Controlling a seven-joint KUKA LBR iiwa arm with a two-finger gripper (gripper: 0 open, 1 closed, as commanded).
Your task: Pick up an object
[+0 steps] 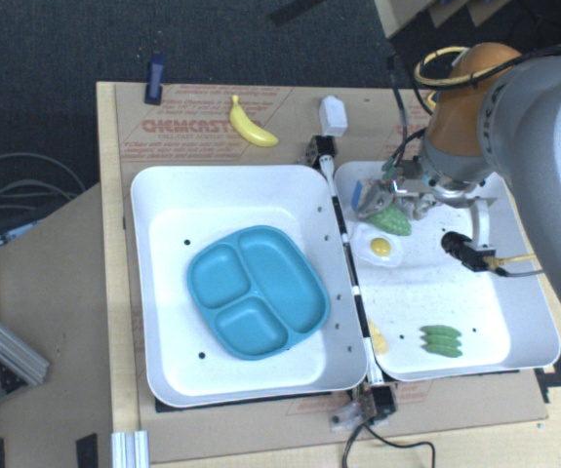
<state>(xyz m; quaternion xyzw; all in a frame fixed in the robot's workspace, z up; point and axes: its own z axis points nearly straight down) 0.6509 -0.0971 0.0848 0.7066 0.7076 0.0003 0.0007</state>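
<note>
The right bin [514,344] holds a green leafy toy [393,223], a fried egg toy [381,249], a green pea pod [441,340] and a small yellow piece [378,341]. My gripper [398,195] is low in the bin's far left corner, directly over the far edge of the green leafy toy and seemingly touching it. The grey arm with its orange band [470,96] comes in from the upper right. A small blue piece [358,196] lies just left of the gripper by the bin wall.
The left bin [153,222] holds a blue divided plate [256,291]. Behind the bins on the bench lie a yellow banana [251,125], a white block [334,115] and a dark blue item [154,76]. A black part with a yellow cable [463,249] hangs over the right bin.
</note>
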